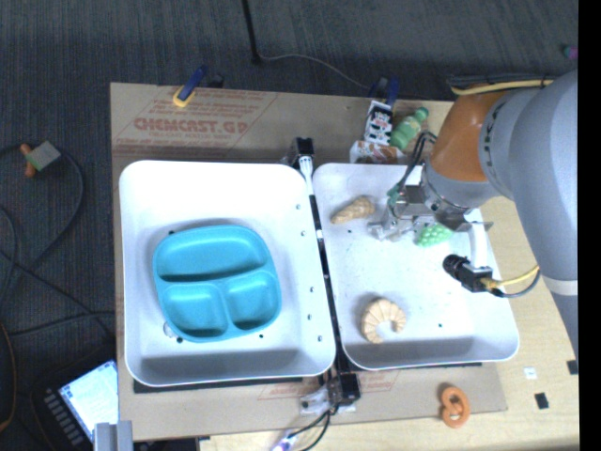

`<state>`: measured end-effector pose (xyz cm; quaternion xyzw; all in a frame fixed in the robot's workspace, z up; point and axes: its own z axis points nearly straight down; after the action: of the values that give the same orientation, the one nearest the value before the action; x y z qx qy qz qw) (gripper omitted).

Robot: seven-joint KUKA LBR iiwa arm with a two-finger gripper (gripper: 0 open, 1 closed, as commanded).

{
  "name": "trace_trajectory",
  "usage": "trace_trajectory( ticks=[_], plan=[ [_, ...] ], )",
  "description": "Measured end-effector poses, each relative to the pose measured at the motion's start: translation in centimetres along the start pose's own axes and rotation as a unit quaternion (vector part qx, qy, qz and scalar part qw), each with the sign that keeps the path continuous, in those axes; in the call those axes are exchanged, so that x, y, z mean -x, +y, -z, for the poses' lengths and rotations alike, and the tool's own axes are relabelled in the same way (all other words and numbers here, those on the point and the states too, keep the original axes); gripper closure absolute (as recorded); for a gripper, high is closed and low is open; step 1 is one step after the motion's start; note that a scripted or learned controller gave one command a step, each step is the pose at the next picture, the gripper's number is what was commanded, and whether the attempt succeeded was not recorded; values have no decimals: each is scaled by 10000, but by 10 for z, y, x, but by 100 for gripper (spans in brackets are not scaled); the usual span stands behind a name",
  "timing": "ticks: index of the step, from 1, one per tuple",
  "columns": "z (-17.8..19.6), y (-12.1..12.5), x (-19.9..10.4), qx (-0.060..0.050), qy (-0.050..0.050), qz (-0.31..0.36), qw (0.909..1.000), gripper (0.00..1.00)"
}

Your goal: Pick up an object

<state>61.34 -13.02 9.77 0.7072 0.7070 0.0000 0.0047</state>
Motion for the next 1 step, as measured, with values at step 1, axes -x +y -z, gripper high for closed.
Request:
trace_trajectory(
  ticks=[1],
  plan=[
    [88,50,-73,-23,30,13,10000,100]
  ],
)
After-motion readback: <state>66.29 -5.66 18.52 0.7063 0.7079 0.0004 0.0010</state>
